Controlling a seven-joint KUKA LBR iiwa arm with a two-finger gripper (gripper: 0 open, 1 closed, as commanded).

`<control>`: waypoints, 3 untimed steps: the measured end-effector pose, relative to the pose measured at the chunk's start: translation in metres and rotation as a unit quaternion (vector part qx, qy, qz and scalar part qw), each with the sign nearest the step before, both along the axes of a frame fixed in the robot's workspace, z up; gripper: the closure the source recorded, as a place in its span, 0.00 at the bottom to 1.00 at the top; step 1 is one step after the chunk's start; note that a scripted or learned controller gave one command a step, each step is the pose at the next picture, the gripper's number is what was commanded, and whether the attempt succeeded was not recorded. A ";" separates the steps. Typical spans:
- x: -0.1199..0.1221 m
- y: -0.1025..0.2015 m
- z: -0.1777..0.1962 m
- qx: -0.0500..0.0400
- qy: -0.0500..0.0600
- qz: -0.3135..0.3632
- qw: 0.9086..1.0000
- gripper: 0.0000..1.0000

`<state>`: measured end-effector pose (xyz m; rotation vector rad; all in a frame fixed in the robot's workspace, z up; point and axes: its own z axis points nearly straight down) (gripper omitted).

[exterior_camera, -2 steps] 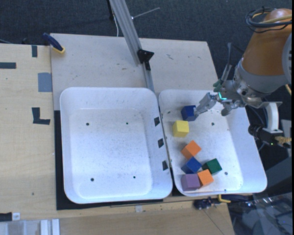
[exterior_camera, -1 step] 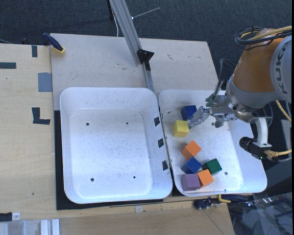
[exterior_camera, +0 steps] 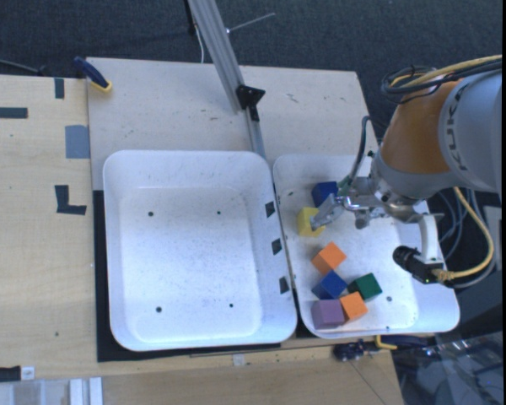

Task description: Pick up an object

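Arm (exterior_camera: 443,133) reaches in over the right bin (exterior_camera: 405,315), wrist low above the bin's far half. Jaws point toward the bin's left wall, tips at the yellow block (exterior_camera: 308,220). Gripper (exterior_camera: 323,216) sits just beside that block, fingers apparently apart, one metal finger lying against the block's right face. Nothing is between them. Released, not grasping.

Likely target: the yellow block, by position of the tips. It lies close to the left wall of the right bin, about midway along it. Small cube, bright yellow, flat faces, partly covered by the finger. A blue block (exterior_camera: 324,192) sits just beyond it toward the far edge, near enough to crowd a grasp.

Remaining blocks cluster toward the near edge of the same bin: orange block (exterior_camera: 328,257), a second blue block (exterior_camera: 330,286), green block (exterior_camera: 368,286), purple block (exterior_camera: 327,313), small orange block (exterior_camera: 354,305). Several touch one another, so they would be harder to single out.

Left bin (exterior_camera: 185,251) is the probable drop side. Both bins rest on the tabletop (exterior_camera: 34,251).

Judgement: approach stage, pick not yet made.
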<state>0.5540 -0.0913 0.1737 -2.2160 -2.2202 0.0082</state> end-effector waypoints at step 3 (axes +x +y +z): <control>-0.006 -0.005 0.025 0.000 -0.006 0.000 1.000 1.00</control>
